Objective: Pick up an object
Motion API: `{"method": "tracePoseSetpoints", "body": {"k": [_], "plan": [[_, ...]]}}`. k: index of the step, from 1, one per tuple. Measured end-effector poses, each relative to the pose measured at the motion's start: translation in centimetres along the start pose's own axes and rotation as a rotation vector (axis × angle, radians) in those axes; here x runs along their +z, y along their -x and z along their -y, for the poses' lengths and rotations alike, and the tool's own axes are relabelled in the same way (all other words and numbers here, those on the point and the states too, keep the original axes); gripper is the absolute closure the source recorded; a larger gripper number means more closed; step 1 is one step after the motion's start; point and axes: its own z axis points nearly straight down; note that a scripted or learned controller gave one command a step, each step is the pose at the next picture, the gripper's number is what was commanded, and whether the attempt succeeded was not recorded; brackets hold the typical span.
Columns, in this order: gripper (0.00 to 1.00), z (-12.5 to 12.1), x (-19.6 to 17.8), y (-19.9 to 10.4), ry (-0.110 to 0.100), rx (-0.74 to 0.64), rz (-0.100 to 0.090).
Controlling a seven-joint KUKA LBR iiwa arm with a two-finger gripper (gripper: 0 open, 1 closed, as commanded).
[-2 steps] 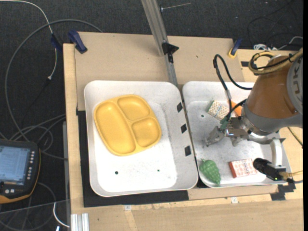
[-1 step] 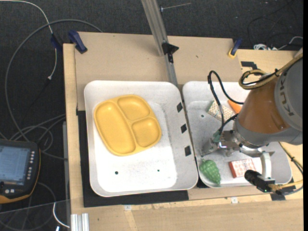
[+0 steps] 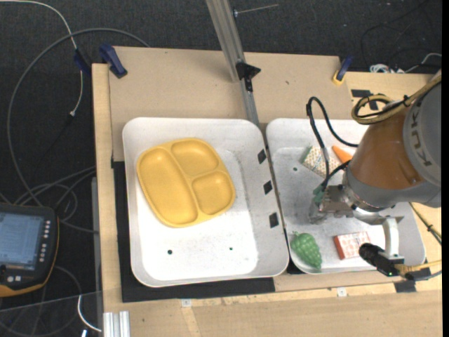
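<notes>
Your arm's gripper [image 3: 321,203] hung low over the middle of the right bin [image 3: 280,167], and you could not tell its state from above. A green object [image 3: 306,250] lay against the near rim, a red-and-white packet [image 3: 349,244] just beside it, and a patterned packet [image 3: 316,159] and an orange piece [image 3: 342,153] sat nearer the far side. The yellow divided plate [image 3: 185,181] left the left bin's [image 3: 140,258] near half open.

Two white bins [image 3: 147,258] [image 3: 280,135], one yellow divided plate [image 3: 185,181], one green lumpy toy [image 3: 306,250], one red box [image 3: 349,244], one patterned packet [image 3: 316,160], one orange piece [image 3: 341,153].
</notes>
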Motion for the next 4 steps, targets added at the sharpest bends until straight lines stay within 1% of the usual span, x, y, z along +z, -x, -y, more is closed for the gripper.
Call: {"method": "tracePoseSetpoints", "body": {"k": [1,2,3,4], "plan": [[1.00,0.1,-5.0,1.0,0.005,0.000,0.003],[1.00,0.1,-9.3,0.8,0.006,-0.002,0.003],[1.00,0.4,-15.6,0.3,0.008,-0.002,0.003],[1.00,-1.9,-14.0,-4.7,0.000,-0.006,0.001]]}}
